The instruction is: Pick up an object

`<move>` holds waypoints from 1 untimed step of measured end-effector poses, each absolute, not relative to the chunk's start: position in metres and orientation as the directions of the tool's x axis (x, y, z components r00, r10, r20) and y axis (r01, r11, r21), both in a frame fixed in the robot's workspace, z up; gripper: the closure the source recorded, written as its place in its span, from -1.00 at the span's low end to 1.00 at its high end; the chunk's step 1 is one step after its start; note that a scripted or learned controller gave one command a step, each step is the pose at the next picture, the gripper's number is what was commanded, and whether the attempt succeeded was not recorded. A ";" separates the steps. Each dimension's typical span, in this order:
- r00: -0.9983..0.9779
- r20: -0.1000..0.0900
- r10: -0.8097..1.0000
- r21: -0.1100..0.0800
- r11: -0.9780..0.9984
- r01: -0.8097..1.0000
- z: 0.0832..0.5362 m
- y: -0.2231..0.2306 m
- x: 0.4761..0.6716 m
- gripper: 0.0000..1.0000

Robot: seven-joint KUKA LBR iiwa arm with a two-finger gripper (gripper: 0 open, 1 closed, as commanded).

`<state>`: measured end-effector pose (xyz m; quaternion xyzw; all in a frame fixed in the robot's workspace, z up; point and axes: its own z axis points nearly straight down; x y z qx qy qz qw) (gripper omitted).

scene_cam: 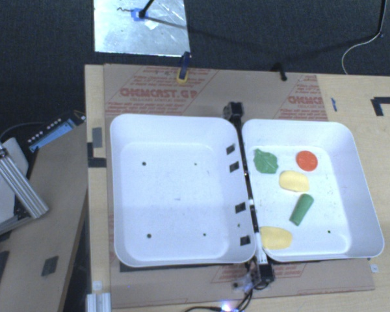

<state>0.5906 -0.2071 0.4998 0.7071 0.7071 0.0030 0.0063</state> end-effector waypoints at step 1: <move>-0.007 -0.005 1.000 0.010 0.007 1.000 0.500 -0.205 0.671 1.00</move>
